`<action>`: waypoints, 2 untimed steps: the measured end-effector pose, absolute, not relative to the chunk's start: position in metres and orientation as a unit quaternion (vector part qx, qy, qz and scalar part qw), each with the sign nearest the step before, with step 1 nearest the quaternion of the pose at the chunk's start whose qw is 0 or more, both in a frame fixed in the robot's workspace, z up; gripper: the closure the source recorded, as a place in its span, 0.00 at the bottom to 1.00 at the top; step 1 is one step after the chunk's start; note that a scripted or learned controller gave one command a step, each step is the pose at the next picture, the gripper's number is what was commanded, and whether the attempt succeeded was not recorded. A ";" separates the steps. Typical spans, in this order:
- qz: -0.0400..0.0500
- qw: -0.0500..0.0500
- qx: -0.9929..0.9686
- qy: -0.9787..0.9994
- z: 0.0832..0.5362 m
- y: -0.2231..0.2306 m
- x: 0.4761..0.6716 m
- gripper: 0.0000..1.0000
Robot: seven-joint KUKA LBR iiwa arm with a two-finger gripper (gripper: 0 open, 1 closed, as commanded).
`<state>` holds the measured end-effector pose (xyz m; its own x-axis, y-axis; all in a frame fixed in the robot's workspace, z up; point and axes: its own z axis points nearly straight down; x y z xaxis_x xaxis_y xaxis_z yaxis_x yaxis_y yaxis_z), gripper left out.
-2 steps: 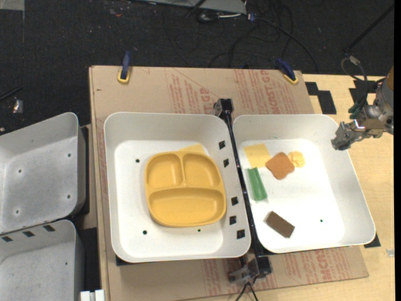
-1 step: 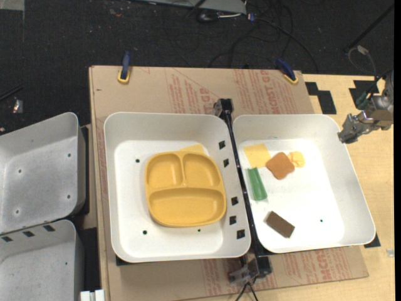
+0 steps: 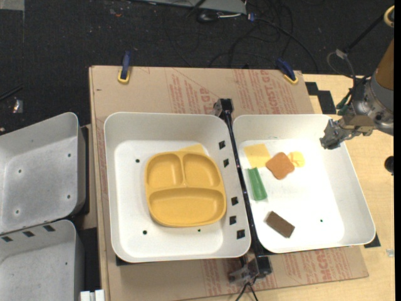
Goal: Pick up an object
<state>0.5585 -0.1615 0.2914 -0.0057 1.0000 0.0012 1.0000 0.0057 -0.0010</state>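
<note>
A brown board (image 3: pixel 188 93) covers the bench, and two shallow white bins sit on it side by side, meeting along a dark seam. The left bin (image 3: pixel 125 137) holds a yellow divided tray (image 3: pixel 185 190) with three compartments, lying flat near the bin's middle; a pale yellow flat piece (image 3: pixel 199 149) peeks out from under its far edge.

The right bin (image 3: pixel 338 212) carries the small objects, all grouped in its left half. A green bar (image 3: pixel 257 184) lies lengthwise just beside the seam. Above it rests a pale yellow square block (image 3: pixel 255 155), and touching that block's right side is an orange rounded block (image 3: pixel 279 165). A small bright yellow piece (image 3: pixel 297 160) sits just right of the orange one, partly tucked behind it. A dark brown block (image 3: pixel 279 224) lies alone nearer the front of the bin, tilted.

The grey arm (image 3: pixel 382 80) enters from the right, and its gripper (image 3: pixel 331 138) hovers over the right bin's far right rim. It is dark and seen from the side, so whether it is apart or together cannot be told; nothing is visible in it. The objects all lie to the gripper's left and lower in the view, the bright yellow piece being nearest, the brown block farthest.
</note>
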 end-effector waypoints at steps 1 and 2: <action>0.000 0.001 -0.704 -0.710 0.287 -0.099 0.551 1.00; 0.000 0.001 -0.704 -0.710 0.269 -0.048 0.549 1.00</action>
<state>0.5491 -0.0481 0.2686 -0.0076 1.0000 0.0017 1.0000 0.0076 -0.0023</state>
